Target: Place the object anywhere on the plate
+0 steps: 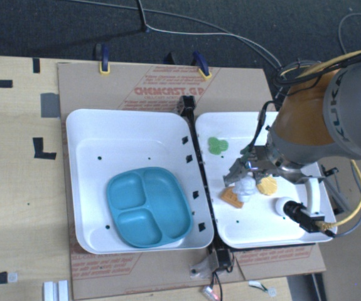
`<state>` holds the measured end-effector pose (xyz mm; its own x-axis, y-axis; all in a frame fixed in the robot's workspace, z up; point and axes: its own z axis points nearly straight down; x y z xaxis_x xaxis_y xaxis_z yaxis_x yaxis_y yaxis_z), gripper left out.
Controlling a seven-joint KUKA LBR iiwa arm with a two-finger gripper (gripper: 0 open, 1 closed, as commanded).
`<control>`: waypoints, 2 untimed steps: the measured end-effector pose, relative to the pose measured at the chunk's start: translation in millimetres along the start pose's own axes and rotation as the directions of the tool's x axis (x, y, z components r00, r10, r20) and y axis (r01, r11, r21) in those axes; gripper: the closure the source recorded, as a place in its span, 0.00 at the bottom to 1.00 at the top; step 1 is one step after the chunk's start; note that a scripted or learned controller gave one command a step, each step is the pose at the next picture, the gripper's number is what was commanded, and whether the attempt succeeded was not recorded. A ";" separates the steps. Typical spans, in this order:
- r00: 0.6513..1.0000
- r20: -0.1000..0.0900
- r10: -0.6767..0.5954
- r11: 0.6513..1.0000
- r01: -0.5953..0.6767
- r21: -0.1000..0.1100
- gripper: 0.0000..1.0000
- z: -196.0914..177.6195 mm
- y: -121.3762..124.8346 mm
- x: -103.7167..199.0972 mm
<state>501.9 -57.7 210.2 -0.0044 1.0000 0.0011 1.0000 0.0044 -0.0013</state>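
Plate [149, 206]: light blue, rounded, three compartments; lies flat in the left bin [83, 168], toward that bin's near side.
Plate axis: long side runs from upper left to lower right in the camera view, slightly turned against the bin walls.
Right bin [262, 234]: holds four small things, all in its middle part.
Green piece [217, 145]: small, round, flat-looking; lies near the divider between the bins, apart from the others.
Orange piece [232, 198]: small wedge or block, long axis slanted from upper left to lower right; lies just left of the white piece.
White piece [247, 187]: small, pale, shape unclear; right under the gripper tip.
Yellow piece [267, 185]: rounded lump, just right of the white piece, no clear long axis.
Gripper [245, 171]: low over the right bin, directly above the white piece, between the orange and yellow pieces.
Finger state: cannot tell; the metal tip is too blurred and cluttered to read.
Arm [306, 118]: grey with orange band, reaching in from the right.
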 end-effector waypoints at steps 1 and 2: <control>1.000 0.000 0.000 1.000 0.000 0.000 1.00 0.9 -1.7 43.9; 1.000 0.000 -0.001 1.000 0.001 -0.001 1.00 -3.6 4.7 106.1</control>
<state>506.2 48.5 213.9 -0.0058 1.0000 0.0011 1.0000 0.0058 -0.0008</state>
